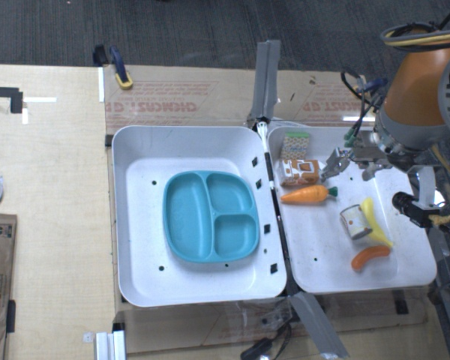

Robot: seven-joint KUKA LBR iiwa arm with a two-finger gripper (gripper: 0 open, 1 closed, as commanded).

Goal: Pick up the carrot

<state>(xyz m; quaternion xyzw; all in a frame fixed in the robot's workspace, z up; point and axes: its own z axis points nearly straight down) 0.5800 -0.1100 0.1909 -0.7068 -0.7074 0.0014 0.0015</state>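
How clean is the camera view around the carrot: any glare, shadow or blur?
Camera view: the carrot is sharp and evenly lit, with a faint shadow beneath it; the right bin floor looks bright but not washed out; the tool is slightly soft against the arm.

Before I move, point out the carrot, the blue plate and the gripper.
carrot [306,195]: camera view, middle of its orange body.
blue plate [186,227]: camera view, floor of its large compartment.
gripper [350,163]: camera view, between its fingertips.
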